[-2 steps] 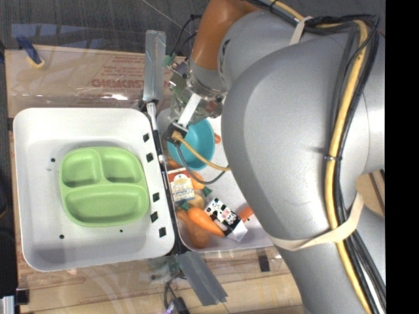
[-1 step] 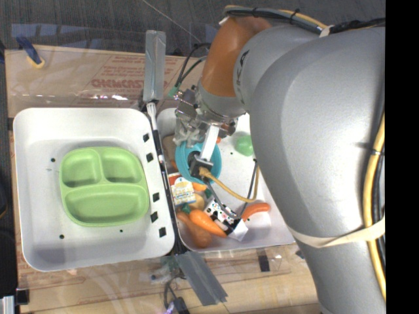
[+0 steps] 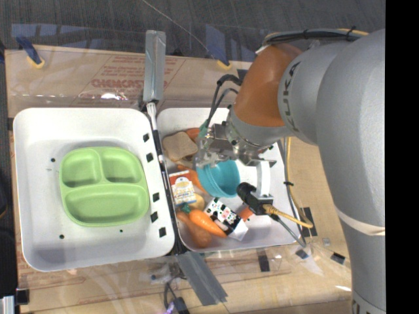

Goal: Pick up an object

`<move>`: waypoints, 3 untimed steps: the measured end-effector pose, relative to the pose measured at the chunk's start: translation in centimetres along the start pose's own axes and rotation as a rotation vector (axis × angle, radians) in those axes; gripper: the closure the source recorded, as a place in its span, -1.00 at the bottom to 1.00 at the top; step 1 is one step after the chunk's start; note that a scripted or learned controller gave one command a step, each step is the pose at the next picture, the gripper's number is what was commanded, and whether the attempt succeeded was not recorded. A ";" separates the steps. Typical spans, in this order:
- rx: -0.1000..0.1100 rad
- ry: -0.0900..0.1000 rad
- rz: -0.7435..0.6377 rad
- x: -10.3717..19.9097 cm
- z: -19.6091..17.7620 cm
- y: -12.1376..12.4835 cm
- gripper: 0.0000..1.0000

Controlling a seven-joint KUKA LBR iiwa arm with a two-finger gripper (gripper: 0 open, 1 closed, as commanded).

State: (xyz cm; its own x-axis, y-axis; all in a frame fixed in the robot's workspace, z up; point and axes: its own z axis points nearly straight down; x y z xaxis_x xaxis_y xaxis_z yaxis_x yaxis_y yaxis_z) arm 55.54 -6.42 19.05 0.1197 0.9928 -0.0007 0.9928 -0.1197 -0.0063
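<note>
The right bin (image 3: pixel 278 237) holds a jumble of small things: a teal bowl (image 3: pixel 221 178), a tan bread-like piece (image 3: pixel 179 145), a small printed packet (image 3: pixel 184 188), an orange carrot (image 3: pixel 203 222) and a white box with black spots (image 3: pixel 226 217). My gripper (image 3: pixel 211 150) hangs low over the bin's middle, just above the teal bowl's upper rim and to the right of the bread piece. The wrist body hides its fingers.
The left bin (image 3: pixel 33 175) bears a green divided plate (image 3: pixel 103 186). A grey divider rail (image 3: pixel 154 70) runs between the bins. The big grey and orange arm (image 3: pixel 314 90) covers the right bin's far right side.
</note>
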 end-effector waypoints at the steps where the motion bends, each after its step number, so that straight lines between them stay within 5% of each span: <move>1: -0.002 0.000 0.112 -0.7 -1.0 0.2 1.00; 2: 0.000 0.001 -0.412 -1.1 0.0 0.4 1.00; 3: -0.002 0.001 0.057 7.4 0.0 2.5 1.00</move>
State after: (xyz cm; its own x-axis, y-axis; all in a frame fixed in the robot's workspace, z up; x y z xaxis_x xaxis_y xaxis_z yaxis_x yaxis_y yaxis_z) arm 58.93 0.67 19.01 0.1759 0.9844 0.0002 0.9844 -0.1759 -0.0047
